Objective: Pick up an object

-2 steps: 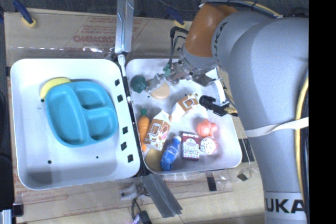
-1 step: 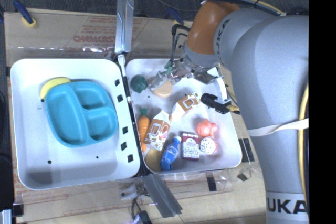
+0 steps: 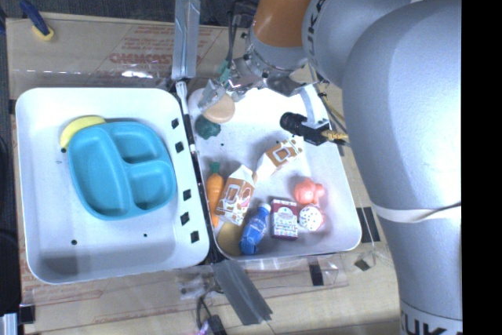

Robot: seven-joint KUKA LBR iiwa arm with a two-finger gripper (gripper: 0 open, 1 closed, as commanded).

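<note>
the tool (image 3: 222, 90) hangs over the far left corner of the right bin (image 3: 345, 225), just above a tan round piece (image 3: 220, 111) (whether it grips it is unclear). nearer in that bin lie a carrot (image 3: 214, 190), a blue bottle (image 3: 253, 230) and a red toy (image 3: 308, 190). left of that bin, the left bin (image 3: 35, 192) holds a blue divided tray (image 3: 121, 167).

A tan, rounded toy (image 3: 220, 109) sits at the upper left of the right bin (image 3: 345, 192), just under the hand (image 3: 223, 87). Beside it lies a small dark green piece (image 3: 207, 127). Lower down lie a carrot (image 3: 214, 191), a carton (image 3: 236, 196), a blue bottle (image 3: 255, 228) and a red toy (image 3: 308, 191).
</note>
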